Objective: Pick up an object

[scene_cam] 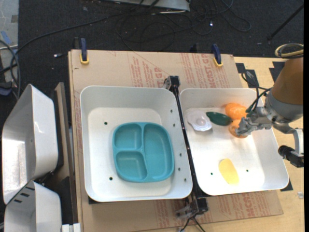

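- Nearest the camera, at the bottom of the frame, the front edge of the brown surface [145,211] runs under both bins, printed with red lettering.
- Just above that edge on the right, a yellow oblong object [229,171] lies in the lower middle of the right bin [270,178], well apart from the other things there.
- Left of it, the left bin [91,178] holds a teal divided plate [143,152] with three compartments, lying flat near the bin's centre.
- Along the left edge of the frame, two more white bins [26,144] stand tilted beside the surface.
- Farther up in the right bin, the end effector [243,128] has its tip down at a small orange object [235,129], touching or just over it; whether the fingers are open or closed cannot be told, and nothing is plainly seen between them.
- Just beyond, a larger orange round object [235,110] sits near the upper middle of the right bin, just beside the smaller one.
- A dark green leaf-shaped object [218,118] lies touching the round orange object's left side.
- Left of the green piece, a clear or white lidded cup-like object [200,122] rests near the bin's left wall.
- The grey arm [285,108] with its orange band comes in from the right edge of the frame.
- At the far edge of the surface, two yellow-handled clamps [84,52] grip the board, one upper left and one upper right.
- Beyond them, black cables [145,18] trail over dark floor at the top of the frame.
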Controlling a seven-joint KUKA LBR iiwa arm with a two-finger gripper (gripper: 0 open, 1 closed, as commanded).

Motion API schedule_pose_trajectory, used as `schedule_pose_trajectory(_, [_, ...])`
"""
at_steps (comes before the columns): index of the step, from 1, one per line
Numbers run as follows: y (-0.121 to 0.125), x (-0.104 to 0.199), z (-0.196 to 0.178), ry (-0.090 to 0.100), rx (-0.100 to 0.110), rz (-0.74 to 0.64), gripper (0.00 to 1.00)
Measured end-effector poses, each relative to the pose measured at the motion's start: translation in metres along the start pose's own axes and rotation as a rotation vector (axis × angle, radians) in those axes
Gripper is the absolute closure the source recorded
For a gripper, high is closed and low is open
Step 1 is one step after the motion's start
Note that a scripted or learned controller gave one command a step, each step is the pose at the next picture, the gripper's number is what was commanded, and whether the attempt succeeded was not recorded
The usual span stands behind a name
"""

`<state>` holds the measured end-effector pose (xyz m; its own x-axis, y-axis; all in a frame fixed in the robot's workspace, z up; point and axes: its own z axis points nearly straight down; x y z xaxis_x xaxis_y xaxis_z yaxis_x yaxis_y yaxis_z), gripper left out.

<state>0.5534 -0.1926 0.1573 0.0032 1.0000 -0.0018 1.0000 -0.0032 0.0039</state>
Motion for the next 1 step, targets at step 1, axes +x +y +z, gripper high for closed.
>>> schedule_pose_trajectory(1, [-0.0011, -0.0088, -0.0467, -0.001, -0.001, 0.0, 1.0])
